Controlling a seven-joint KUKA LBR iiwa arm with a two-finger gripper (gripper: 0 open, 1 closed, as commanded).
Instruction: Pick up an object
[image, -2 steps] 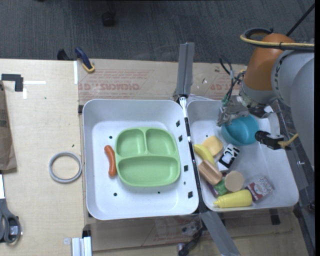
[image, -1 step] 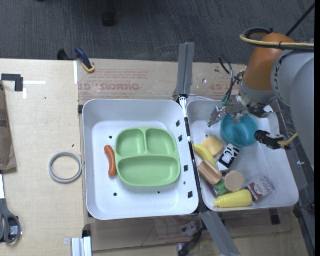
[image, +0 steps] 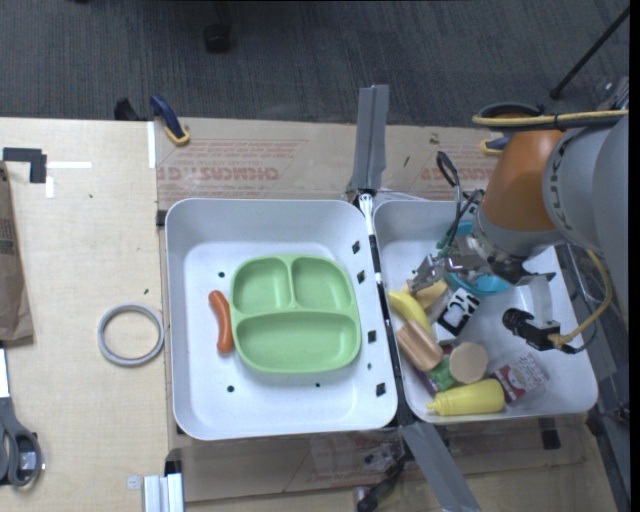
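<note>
The arm (image: 560, 190) reaches into the right bin (image: 575, 385), its gripper (image: 438, 272) low over a heap of toy food just above a banana (image: 410, 305), apparently seeking a pick; its grip cannot be told.

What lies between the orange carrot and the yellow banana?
In the camera view, the green divided plate lies between the carrot and the banana, plus the bins' walls.

Colours across the two white bins

Left bin (image: 190, 330): pale green divided plate (image: 296, 314), orange sausage (image: 221, 320). Right bin (image: 575, 385): yellow bottle (image: 468, 399), yellow banana (image: 409, 308), tan hot dog bun (image: 418, 346), black-and-white tag (image: 457, 313). Grey arm (image: 590, 185) bears an orange band (image: 522, 182).
</note>
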